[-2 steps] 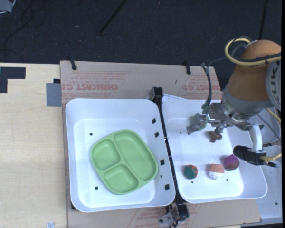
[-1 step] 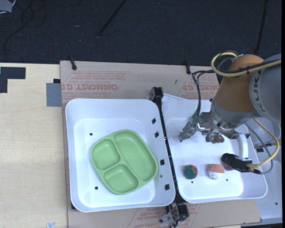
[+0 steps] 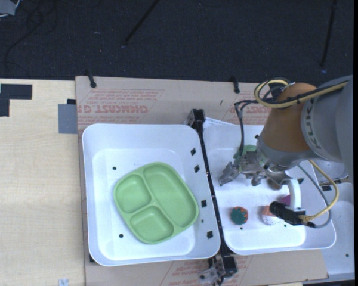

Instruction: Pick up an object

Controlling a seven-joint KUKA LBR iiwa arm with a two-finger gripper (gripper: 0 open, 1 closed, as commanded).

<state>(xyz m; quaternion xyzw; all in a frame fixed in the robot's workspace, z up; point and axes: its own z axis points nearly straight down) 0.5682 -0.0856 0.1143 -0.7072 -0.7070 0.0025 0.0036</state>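
- Dark carpet fills the top of the view, with cables trailing across it; below it lies a pale wooden bench carrying a cardboard sheet printed with red lettering.
- Two white bins sit side by side on the cardboard, joined by a black clamp strip running down between them.
- Left bin holds a green plate with three compartments, lying flat and turned at a slant, near the bin's middle.
- Right bin holds a small ball, red and green, on the floor toward the near side.
- Just to the ball's right lies a small pale object with a pink patch; what it is cannot be made out.
- Arm comes in from the right, its orange band above the wrist, with yellow and black cables looped over it.
- Gripper hangs over the far left part of the right bin, well above the ball in the picture and apart from it.
- Its fingers appear as grey metal shapes pointing left; whether they are spread or pressed together cannot be told, and nothing is seen between them.
- A white and black attachment hangs off the wrist beside the pale object.
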